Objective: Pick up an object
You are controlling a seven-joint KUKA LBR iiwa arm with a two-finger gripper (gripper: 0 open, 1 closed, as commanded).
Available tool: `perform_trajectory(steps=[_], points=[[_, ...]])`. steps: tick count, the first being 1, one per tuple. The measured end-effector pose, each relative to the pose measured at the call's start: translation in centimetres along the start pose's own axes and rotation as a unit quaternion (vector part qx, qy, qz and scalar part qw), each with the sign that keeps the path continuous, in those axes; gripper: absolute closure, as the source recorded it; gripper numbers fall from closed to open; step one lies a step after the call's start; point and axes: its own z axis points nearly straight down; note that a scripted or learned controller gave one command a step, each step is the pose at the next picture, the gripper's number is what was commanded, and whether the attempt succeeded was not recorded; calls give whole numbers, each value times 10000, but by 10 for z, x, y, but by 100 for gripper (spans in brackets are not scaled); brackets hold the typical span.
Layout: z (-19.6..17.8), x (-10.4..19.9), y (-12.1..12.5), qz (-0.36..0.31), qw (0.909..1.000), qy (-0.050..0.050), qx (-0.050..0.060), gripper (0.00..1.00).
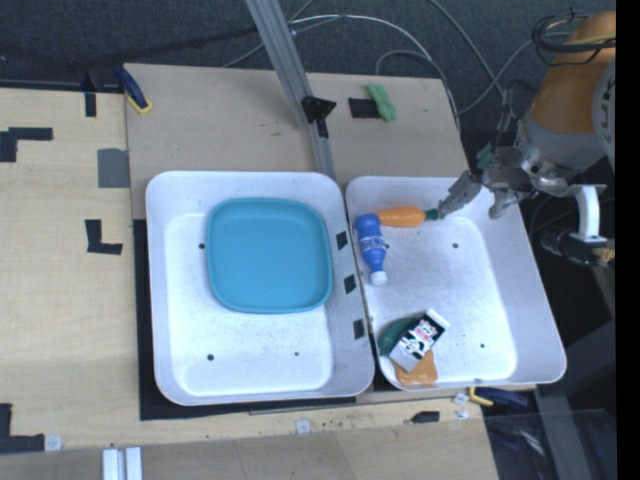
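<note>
The right bin (pixel 500 298) holds an orange carrot-shaped toy (pixel 402 217) with a green tip near its far left corner. A blue bottle with a white cap (pixel 370 248) lies just below the toy. At the bin's near left corner sits a small pile (pixel 415 343): a black-and-white packet on green and orange pieces. My gripper (pixel 478 200) hangs over the bin's far right edge, just right of the carrot's green tip. Its fingers stand open with nothing between them.
A teal square plate (pixel 268 255) lies in the left bin (pixel 175 298). A grey pole (pixel 290 58) slants up from between the bins. Cables loop behind the right bin. The right bin's middle (pixel 460 288) is bare white floor.
</note>
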Motion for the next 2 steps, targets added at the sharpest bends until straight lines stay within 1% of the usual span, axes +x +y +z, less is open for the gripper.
perform_trajectory(steps=[1, 2], points=[[47, -1, -9, 3, 10000, 3, 21, 0], [98, 10, -11, 0, 10000, 4, 24, 0]])
